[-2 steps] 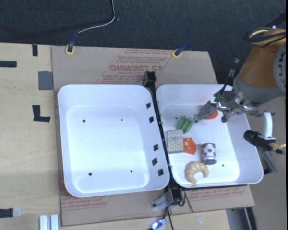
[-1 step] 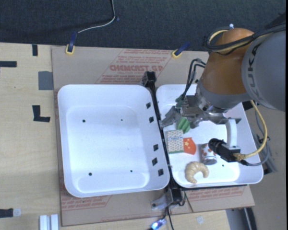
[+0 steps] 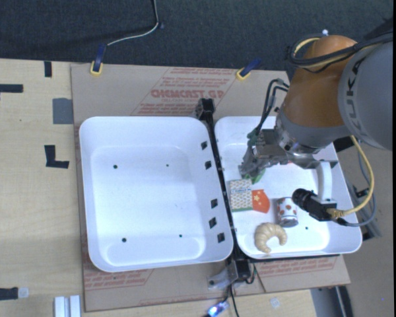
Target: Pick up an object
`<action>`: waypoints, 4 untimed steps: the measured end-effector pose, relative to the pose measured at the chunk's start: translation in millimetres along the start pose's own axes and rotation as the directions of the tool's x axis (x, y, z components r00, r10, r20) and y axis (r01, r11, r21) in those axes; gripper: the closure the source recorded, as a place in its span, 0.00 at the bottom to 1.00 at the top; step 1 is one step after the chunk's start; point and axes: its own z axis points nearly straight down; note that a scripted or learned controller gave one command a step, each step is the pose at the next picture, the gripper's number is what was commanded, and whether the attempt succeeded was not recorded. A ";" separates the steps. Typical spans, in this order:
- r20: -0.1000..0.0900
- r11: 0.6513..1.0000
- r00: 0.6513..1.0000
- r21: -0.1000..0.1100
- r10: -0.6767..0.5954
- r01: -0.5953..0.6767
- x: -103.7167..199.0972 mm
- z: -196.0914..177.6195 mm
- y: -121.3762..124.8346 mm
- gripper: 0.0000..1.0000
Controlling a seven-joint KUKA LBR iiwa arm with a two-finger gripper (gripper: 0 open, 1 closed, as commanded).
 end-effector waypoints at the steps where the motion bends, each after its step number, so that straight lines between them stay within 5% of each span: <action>1: 0.000 1.000 1.000 -0.012 -0.001 0.001 21.3 -93.1 34.6 1.00; 2: -0.002 1.000 1.000 -0.005 -0.003 0.003 53.0 -145.5 -37.5 1.00; 3: 0.001 1.000 1.000 -0.005 0.001 -0.001 78.8 -159.6 13.9 1.00; 4: 0.000 1.000 1.000 0.002 0.002 -0.002 78.0 -155.8 -45.4 1.00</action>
